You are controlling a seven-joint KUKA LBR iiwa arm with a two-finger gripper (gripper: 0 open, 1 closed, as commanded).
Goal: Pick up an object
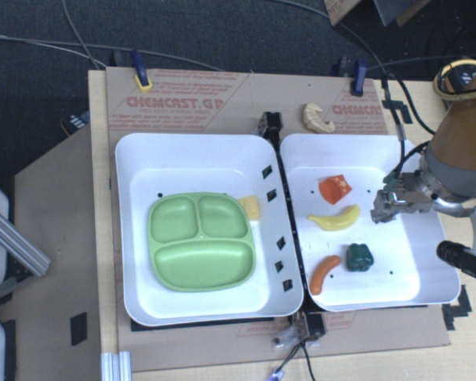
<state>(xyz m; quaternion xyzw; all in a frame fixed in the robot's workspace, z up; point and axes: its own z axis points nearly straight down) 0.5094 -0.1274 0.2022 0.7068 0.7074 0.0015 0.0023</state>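
Two white bins stand side by side on the counter. In the left bin, in the middle of the frame, a green divided plate lies flat, and a small yellow block touches its upper right edge. The right bin holds four toy foods: an orange-red block in the upper part, a yellow banana just below it, a dark green piece lower right of the banana, and an orange sausage near the lower left corner of this bin. The arm enters from the right edge of the frame, and its tool hangs over the right part of the right bin, near the right end of the banana. Nothing is visible between its tips, and I cannot tell if they are apart or together. A beige curved thing lies on the counter above the right bin.
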